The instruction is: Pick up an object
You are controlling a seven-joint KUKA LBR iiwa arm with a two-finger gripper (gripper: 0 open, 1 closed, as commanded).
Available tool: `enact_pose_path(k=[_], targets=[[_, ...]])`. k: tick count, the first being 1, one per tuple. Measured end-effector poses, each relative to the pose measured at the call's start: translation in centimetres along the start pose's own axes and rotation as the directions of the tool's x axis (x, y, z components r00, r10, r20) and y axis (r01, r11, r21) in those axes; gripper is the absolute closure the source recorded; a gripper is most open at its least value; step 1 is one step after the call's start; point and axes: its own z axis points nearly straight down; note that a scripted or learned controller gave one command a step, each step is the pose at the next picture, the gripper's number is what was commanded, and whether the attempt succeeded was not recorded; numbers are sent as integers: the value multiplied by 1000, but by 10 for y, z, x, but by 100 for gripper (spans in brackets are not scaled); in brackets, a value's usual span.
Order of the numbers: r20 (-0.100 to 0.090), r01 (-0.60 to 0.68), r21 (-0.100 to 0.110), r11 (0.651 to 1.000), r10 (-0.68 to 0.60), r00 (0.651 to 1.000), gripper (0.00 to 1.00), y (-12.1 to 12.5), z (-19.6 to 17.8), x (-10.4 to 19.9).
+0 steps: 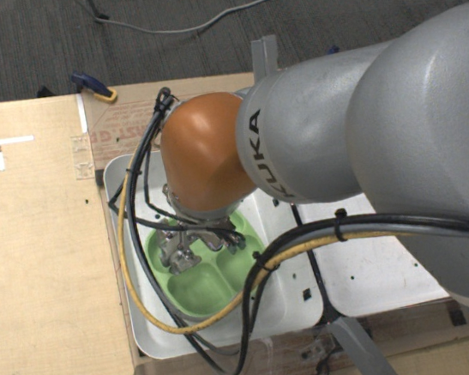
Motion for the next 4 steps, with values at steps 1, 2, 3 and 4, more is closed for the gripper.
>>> enact_pose_path(k=[1, 2, 3, 4], targets=[[5, -287, -3, 958, 287, 958, 100, -20, 5, 77], [-18, 166, -3, 986, -166, 986, 100, -82, -22, 103], [-14, 558, -12, 830, -558, 830, 100, -88, -87, 120], [-9, 780, -15, 626, -780, 626, 100, -100, 14, 54]])
